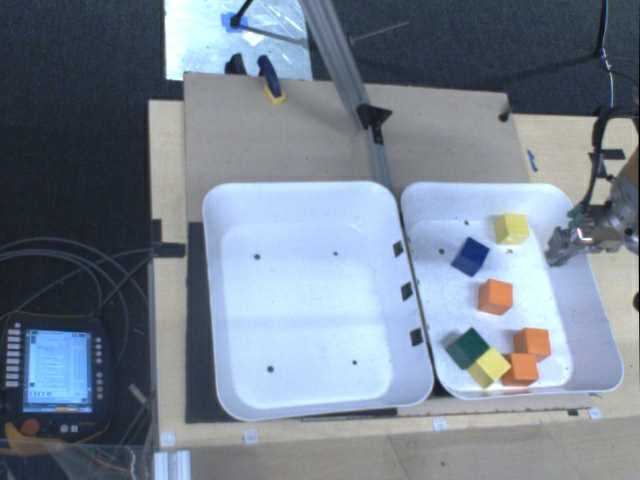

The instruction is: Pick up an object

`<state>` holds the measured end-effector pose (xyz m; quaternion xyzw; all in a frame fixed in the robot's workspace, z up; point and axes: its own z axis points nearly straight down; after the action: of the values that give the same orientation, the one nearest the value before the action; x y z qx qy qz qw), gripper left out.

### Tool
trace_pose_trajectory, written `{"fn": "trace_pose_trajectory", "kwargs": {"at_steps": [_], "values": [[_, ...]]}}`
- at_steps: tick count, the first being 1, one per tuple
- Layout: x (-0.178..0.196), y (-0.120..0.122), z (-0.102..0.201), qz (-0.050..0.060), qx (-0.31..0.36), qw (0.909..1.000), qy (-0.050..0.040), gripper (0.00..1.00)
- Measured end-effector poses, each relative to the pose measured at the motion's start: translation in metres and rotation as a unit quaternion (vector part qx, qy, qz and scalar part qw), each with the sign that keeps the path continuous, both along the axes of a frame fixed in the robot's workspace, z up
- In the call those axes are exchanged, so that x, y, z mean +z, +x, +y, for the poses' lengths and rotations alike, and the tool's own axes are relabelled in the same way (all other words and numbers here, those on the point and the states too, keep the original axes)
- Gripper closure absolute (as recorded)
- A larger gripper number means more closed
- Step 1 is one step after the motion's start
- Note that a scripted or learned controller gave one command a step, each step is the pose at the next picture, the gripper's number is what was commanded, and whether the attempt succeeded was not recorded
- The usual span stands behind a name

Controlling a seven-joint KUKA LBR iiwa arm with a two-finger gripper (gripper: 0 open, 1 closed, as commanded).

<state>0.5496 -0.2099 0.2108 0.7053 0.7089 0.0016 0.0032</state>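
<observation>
Gripper (pixel 562 245) hangs over the right bin's (pixel 590 313) edge, grasp state unreadable; best target is the isolated yellow cube (pixel 511 228), approached vertically.

Little of me comes into sight, all of it at the far right. My gripper (pixel 572 238) is a small assembly of pale grey and silvery metal with darker joints between its parts. Above it runs a thin black cable (pixel 597 158), looped and curving, fixed along a dark slender bracket. A tan-orange patch of my wrist (pixel 631 173) shows at the edge.
</observation>
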Motion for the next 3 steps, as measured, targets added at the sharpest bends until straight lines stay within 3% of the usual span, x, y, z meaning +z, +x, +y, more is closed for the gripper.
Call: {"fn": "trace_pose_trajectory", "kwargs": {"at_steps": [1, 2, 3], "values": [[0.056, 0.005, 0.01, -0.001, 0.001, 1.0, -0.0002, 1.0], [0.082, 0.006, 0.01, 0.001, 0.0, 1.0, 0.0002, 1.0], [0.067, 0.009, 0.058, 0.002, 0.002, 1.0, 0.0014, 1.0]]}}
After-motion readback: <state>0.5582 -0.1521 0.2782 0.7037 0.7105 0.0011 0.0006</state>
